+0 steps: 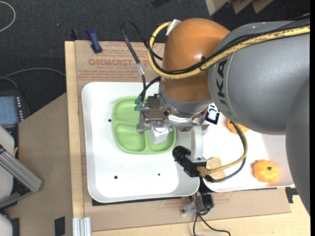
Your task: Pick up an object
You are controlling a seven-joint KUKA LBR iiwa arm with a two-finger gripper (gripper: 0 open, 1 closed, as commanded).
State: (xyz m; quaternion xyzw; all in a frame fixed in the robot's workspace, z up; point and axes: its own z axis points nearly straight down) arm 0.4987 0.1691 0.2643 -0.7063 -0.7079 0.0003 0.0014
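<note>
Green divided plate [129, 129]: lies flat in the left bin [98, 146], toward the bin's back and right; its right part is covered by the gripper.
Plate compartments: raised ridges split it into sections; one ridge runs out toward the plate's left edge, another toward its front.
Gripper [156, 132]: directly over the plate's right half, low above it or touching it; which of the two cannot be told.
Gripper state: cannot tell, as the wrist hides it from above.
Orange band [189, 58]: the arm's rounded orange section sits just behind the plate, above the gripper.
Yellow cable [231, 163]: loops down from the arm to the plate's right.
Small orange pumpkin [266, 171]: well to the plate's right, in the right bin [246, 183], near its front edge.
Orange object [235, 128]: right of the plate in the right bin, mostly hidden under the arm.
</note>
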